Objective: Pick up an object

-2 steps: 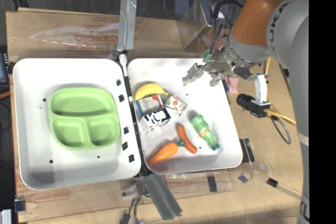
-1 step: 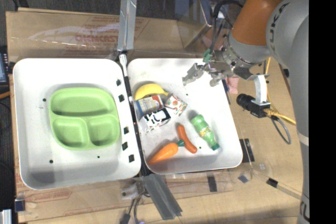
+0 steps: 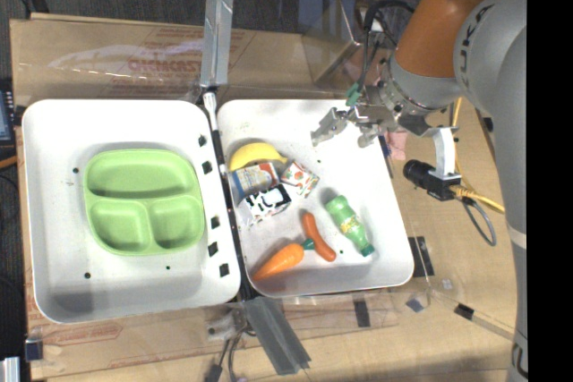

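Camera view: tool (image 3: 347,126) hangs over the far part of the right bin (image 3: 385,259), fingers spread, nothing between them. The objects lie nearer the bin's front and left wall, apart from the tool: yellow banana (image 3: 254,156) by the left wall, small cartons (image 3: 269,188) just beside it, green bottle (image 3: 348,224) toward the right wall, red sausage (image 3: 320,236) and orange carrot (image 3: 281,259) at the front edge. Left bin (image 3: 45,192) holds a green divided tray (image 3: 143,200).
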You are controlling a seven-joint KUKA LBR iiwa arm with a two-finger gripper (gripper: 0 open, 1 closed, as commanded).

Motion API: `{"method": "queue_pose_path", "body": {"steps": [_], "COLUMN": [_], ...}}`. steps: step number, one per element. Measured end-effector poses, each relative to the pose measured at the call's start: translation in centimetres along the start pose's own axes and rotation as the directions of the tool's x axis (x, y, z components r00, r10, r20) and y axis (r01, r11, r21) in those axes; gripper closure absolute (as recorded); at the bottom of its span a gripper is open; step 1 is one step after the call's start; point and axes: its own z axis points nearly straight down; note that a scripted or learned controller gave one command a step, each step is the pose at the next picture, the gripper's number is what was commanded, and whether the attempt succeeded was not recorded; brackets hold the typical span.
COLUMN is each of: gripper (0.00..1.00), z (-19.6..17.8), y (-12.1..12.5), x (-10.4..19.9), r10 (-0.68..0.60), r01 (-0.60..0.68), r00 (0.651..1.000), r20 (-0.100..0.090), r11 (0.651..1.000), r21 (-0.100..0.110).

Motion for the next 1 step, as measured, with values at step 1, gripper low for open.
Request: {"method": "queue_pose_path", "body": {"steps": [1], "gripper": [1.00], "z": [-0.65], "y": [0.14], "x": [0.13], "r10": [-0.008], "r01": [0.008], "r00": [1.000], "r20": [-0.002], "r11": [1.000], "r21": [0.006]}}
